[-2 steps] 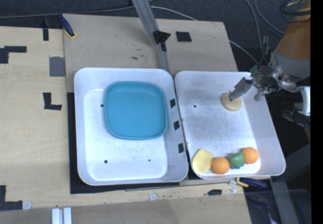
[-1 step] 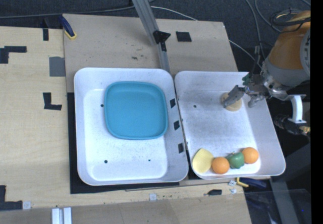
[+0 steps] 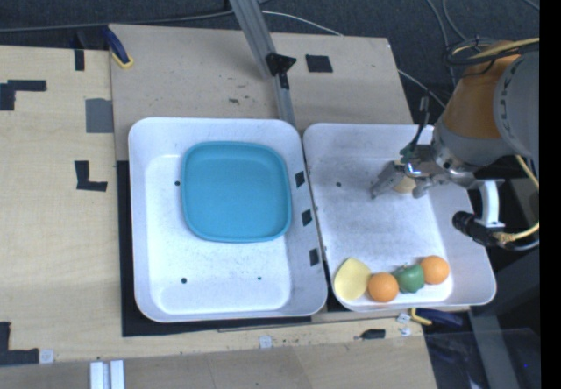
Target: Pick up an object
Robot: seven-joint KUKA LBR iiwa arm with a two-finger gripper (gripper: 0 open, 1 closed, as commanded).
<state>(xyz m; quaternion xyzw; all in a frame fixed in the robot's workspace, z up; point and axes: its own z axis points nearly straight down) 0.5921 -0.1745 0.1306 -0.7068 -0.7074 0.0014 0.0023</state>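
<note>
In the right bin (image 3: 351, 159), along its near edge, lie a yellow piece (image 3: 351, 279), an orange ball (image 3: 382, 287), a green item (image 3: 409, 278) and a second orange ball (image 3: 435, 270). My gripper (image 3: 400, 187) hovers over the right middle of this bin, well behind those items. Its fingers (image 3: 380, 185) are spread apart, so it is open. A small pale shape sits between them; I cannot tell what it is.
A blue square plate (image 3: 235, 190) lies in the left bin (image 3: 149, 229). A grey metal pole (image 3: 254, 19) slants down from the top to the gap between the bins. Cables hang at the upper right near the arm (image 3: 478, 116).
</note>
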